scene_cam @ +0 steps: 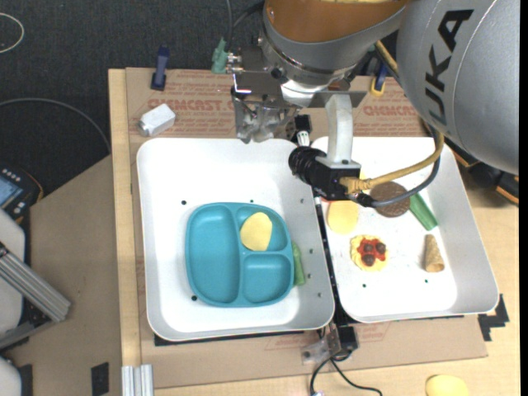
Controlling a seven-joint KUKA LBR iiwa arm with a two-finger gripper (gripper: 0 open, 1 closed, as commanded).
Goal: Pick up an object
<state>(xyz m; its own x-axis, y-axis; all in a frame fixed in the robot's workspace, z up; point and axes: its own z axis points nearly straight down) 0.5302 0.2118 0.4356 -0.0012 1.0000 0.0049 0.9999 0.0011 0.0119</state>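
Observation:
My gripper (262, 127) hangs over the back rim of the left bin (165, 221), under the arm's orange band; nothing shows between its metal parts. A teal divided plate (223, 258) lies in the left bin with a yellow oval piece (256, 231) in its upper right compartment. A thin green piece (298, 264) lies against the plate's right edge. In the right bin (462, 271) lie a yellow disc (342, 216), a brown disc (393, 199), a green stick (423, 211), a small pizza (369, 251) and a cone (433, 254).
A black wrist-mounted unit (318, 172) with a tan cable hangs over the divide between the bins. Behind the left bin, a white block (157, 120) and a blue clamp (160, 67) sit on the cardboard. A yellow object (445, 384) lies at the bottom right.

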